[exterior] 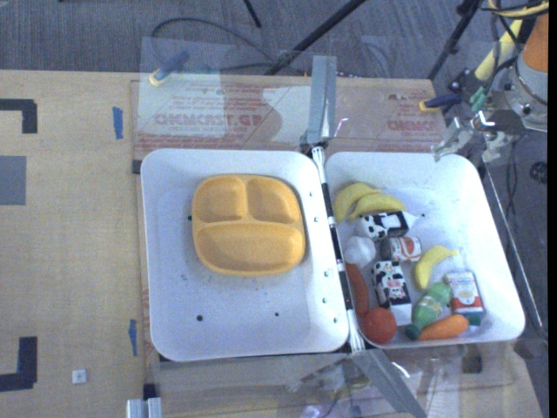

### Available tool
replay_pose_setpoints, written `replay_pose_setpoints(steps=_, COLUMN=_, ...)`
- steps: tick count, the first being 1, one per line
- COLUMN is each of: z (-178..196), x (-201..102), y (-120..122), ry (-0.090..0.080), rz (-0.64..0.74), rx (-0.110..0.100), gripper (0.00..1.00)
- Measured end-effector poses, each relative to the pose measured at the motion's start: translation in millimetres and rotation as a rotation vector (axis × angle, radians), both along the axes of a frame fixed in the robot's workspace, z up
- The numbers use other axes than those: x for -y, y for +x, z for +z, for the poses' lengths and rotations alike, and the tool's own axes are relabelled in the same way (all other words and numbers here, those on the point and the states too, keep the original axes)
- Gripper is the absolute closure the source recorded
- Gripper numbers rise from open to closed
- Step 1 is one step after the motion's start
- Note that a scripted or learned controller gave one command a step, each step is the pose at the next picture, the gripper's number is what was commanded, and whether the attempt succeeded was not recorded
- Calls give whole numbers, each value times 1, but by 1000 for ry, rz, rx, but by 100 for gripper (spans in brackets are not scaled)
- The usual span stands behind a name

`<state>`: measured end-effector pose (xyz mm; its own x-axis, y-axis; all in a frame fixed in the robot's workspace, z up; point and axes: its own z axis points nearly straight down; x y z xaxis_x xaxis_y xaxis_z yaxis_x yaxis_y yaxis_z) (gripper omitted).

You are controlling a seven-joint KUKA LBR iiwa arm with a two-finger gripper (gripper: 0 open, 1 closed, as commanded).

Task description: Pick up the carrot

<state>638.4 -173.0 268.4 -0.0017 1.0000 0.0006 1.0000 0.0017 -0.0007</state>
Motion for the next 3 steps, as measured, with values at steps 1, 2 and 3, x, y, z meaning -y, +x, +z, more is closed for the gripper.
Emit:
replay_pose_setpoints(steps=1, z=-169, x=-34, y=14, ry=0, rz=-71, rx=1, gripper=0)
replay_pose_setpoints(steps=2, z=-158, x=-35, y=15, ry=-1, rz=-70, rx=4, gripper=100)
replay_pose_setpoints(steps=3, z=109, x=-72, y=29, ry=-2, rz=-442, rx=2, gripper=100)
